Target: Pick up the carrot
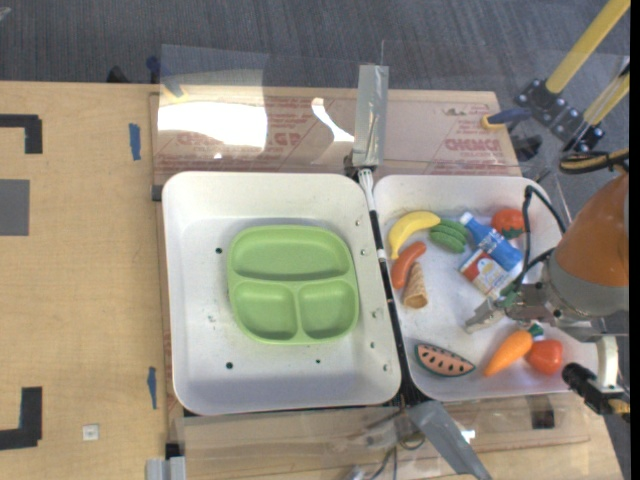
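In the right white plastic bin (440,190), the orange toy carrot (509,353) lies near the front wall, touching a red toy tomato (546,356). The metal pincer (492,313) hovers just behind the carrot, fingers spread apart, gripping nothing. A watermelon slice (444,360) lies left of the carrot.

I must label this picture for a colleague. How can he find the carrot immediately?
Look in the right white bin, near its front edge. The carrot lies there, between the watermelon slice and a red tomato. It alone is an orange tapered cone.
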Action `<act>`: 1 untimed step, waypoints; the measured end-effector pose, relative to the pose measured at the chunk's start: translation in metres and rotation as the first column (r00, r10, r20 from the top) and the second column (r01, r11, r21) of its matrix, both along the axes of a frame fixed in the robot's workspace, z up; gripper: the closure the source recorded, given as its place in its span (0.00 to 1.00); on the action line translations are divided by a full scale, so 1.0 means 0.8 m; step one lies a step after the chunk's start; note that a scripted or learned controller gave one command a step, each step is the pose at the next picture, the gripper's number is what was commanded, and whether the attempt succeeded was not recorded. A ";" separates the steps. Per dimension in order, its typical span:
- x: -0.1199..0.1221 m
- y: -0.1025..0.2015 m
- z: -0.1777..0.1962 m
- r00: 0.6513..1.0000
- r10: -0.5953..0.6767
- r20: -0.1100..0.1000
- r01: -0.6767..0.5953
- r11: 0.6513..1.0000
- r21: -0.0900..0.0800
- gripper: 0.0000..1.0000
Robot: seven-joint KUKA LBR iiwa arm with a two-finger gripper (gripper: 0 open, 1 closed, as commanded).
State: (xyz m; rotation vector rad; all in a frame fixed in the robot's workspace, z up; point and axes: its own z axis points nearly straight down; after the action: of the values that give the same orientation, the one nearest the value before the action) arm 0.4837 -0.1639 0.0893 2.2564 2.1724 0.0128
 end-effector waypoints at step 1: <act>0.001 0.003 0.001 0.877 0.481 -0.001 -0.481 0.877 -0.009 0.00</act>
State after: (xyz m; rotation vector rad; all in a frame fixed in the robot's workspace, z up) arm 0.4844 -0.1616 0.0898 1.6438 2.6601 0.0076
